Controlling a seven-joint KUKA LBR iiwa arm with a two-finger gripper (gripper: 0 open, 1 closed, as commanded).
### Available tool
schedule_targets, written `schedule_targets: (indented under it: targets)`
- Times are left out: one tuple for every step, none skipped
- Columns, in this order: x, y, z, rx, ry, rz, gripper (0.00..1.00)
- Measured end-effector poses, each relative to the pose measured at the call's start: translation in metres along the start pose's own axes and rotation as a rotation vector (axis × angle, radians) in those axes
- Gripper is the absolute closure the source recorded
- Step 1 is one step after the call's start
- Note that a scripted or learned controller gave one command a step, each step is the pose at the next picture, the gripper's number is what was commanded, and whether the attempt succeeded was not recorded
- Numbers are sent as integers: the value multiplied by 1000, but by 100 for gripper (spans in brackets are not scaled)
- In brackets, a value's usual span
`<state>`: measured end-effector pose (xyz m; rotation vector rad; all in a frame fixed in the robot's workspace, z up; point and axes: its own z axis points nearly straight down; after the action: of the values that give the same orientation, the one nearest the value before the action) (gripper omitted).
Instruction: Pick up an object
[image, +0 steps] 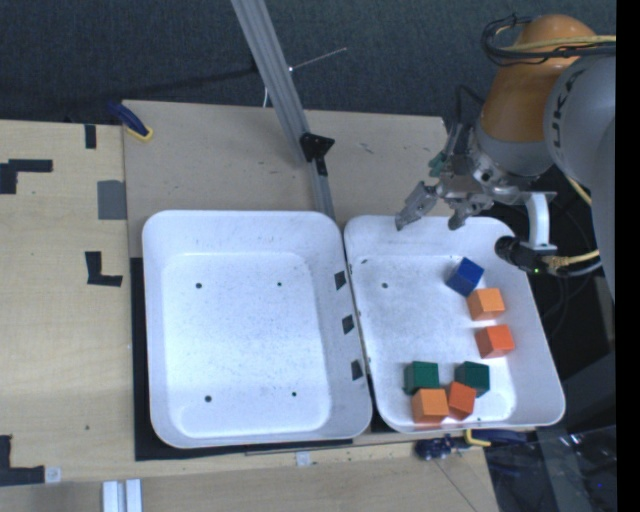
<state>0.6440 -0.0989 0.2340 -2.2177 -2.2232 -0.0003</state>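
White plastic makes up the two largest things here: the shallow left bin (245, 325), its speckled floor bare, and the shallow right bin (385, 300), touching it along a shared edge and holding every block in the scene. Over the right bin's far rim hangs the grey arm with its orange band (530, 75), reaching in from the right, and at its end the two-finger gripper (436, 216) sits with its fingers spread apart and nothing between them, one fingertip near the bin's far left corner and the other further right. The blocks all lie nearer the camera than the fingers. Closest is the small blue cube (465, 276), just past the fingers toward the near side and a little to the right, set cornerwise to the bin walls. Beyond it along the right wall come an orange cube (487, 303) and then a second, redder orange cube (495, 340), each slightly apart from the next. Well away at the near end huddle a dark green cube (422, 375), another dark green cube (472, 377), and two orange cubes (431, 404) (462, 398) pressed together. As I judge it, the blue cube is the natural target: the gripper must travel toward the near side and descend, with its jaws likely needing a turn to meet the cube's flat faces.
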Motion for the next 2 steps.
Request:
schedule_targets:
  targets:
    - [0, 0, 0, 0, 0, 0, 0]
    - [-4, 8, 51, 6, -2, 1, 0]
